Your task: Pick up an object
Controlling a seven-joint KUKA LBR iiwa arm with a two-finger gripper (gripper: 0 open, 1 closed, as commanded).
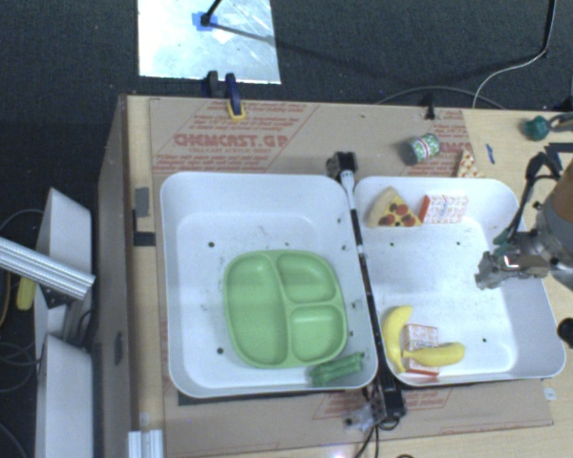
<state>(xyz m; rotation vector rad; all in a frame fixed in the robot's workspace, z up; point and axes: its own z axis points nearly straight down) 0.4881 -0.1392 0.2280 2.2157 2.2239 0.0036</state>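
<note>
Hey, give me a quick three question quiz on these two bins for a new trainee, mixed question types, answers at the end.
1. True or false: the green divided plate lies in the left bin.
2. Which lies nearest the banana? A) pizza slice B) small red-and-white box C) green can
3. Fill in: the hand is over the ___ bin.

Key: 1 true; 2 B; 3 right.

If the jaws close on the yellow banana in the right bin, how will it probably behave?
The banana is curved, so it may pivot or slip sideways when squeezed. Its surface looks smooth and glossy, probably slippery. It touches a small box, which may shift with it.
</note>
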